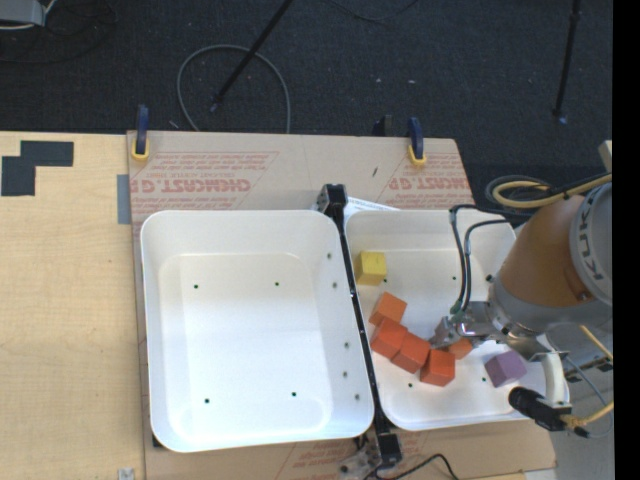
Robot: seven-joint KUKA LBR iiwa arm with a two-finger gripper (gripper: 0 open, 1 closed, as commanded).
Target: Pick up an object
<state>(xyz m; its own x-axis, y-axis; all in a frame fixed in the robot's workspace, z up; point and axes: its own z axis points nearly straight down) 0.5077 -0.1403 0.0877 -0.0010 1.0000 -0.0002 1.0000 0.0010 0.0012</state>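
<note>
Two shallow white plastic bins sit side by side on a sheet of printed cardboard [300, 173] clamped to a wooden bench. The left bin [160, 258] lies apart from the action. All the objects are in the right bin [420, 230].

A small yellow cube [373, 266] rests near that bin's left wall, toward its far edge. Nearer the front, a tight cluster of orange-red blocks [403, 340] lies tumbled together, touching one another. A small purple cube [505, 369] sits alone near the bin's front right corner.

The grey arm with its orange band [545, 263] reaches in over the bin's right edge. Its gripper [455, 330] is low over the right side of the orange cluster, and a small orange piece [460, 348] shows just beneath it. I cannot tell how far the claw is spread, or whether it has hold of anything.

The risk, as I judge it, comes from the crowding. The blocks touch, so the claw may land on top of a block or wedge between two and push them apart. A tilted block could also slip free once lifted. The arm's cables [462, 258] hang close above the bin and might snag on its right wall.
</note>
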